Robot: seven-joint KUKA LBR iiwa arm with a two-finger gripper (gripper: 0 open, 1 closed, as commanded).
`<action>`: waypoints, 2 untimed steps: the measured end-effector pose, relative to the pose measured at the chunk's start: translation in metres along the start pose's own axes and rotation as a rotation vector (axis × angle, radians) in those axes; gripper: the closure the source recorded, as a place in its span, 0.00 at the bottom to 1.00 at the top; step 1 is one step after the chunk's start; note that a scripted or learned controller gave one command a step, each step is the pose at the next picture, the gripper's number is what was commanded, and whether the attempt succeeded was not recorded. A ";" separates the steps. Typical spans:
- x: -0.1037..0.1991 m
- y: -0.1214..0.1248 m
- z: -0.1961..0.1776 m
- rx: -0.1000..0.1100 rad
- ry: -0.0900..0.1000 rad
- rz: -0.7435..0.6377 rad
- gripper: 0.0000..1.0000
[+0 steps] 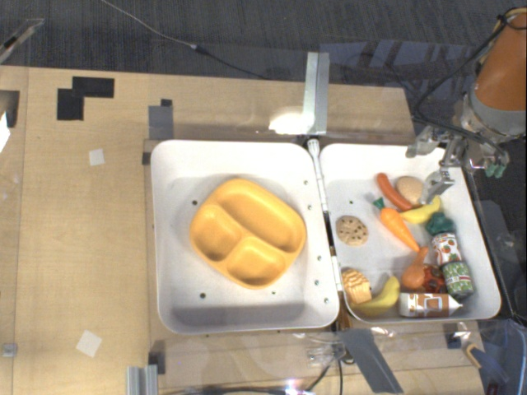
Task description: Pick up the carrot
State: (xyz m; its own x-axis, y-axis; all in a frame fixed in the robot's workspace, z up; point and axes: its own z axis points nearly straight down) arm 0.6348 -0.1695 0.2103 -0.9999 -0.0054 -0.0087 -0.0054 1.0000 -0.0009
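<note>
The arm [501,81] enters from the right edge of the camera view, its orange band above the upper right corner of the right bin [362,262]. The tool [441,178] hangs over the upper right part of that bin, just above and right of a tan, rounded item [409,190]. Whether the tool's fingers are apart or together cannot be told from this view. Nothing is visibly between them.

The carrot [398,227] lies in the right bin, near its centre, at a slant with its green end toward the upper left and its tip toward the lower right. It is just below a red sausage-shaped item [389,192] and just left of a yellow banana [423,211]. The tool is apart from the carrot, above and to its right.

A round cookie [352,230] lies left of the carrot. Further items are crowded along the bin's right and lower sides, including a second banana [380,298] and a small carton [428,305] lying on its side.

The left bin [177,303] holds a yellow divided plate [247,232] with three compartments. Both bins rest side by side on the wooden surface [74,245].
</note>
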 end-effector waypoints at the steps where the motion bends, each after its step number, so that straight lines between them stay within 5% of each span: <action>1: 0.034 0.026 0.120 0.002 -0.008 -0.010 0.00; 2: 0.041 0.071 0.120 0.000 -0.005 -0.041 0.00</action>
State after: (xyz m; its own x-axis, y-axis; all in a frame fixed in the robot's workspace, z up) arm 0.5946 -0.0993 0.0895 -0.9988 -0.0463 -0.0137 -0.0463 0.9989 -0.0009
